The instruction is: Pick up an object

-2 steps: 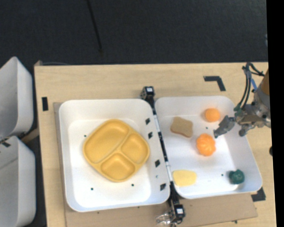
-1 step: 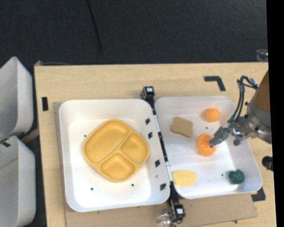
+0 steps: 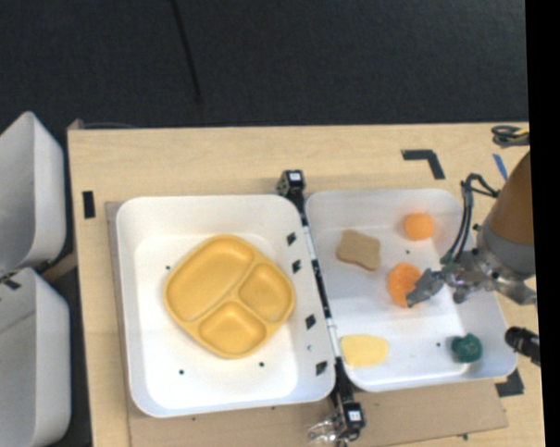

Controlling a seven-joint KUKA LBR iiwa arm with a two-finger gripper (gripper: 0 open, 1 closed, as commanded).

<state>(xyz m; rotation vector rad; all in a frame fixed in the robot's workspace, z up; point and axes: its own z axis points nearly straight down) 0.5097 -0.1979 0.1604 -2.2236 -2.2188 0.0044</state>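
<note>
The right bin [image 3: 381, 204] holds a tan bread-like slice [image 3: 359, 250], a small orange ball [image 3: 417, 226], a larger orange fruit [image 3: 402, 281], a pale yellow piece [image 3: 364, 350] and a dark green object [image 3: 466, 349]. My gripper [image 3: 429, 289] reaches in from the right and sits low in this bin. Its dark fingertip is right beside the larger orange fruit, on that fruit's right side. I see nothing clearly held between the fingers.
The left bin [image 3: 147, 372] holds a yellow divided plate [image 3: 229, 294]. The arm's wrist with its orange band [image 3: 511, 217] and cables hangs over the right bin's right edge. A divider with black clips [image 3: 313, 291] runs between the bins.
</note>
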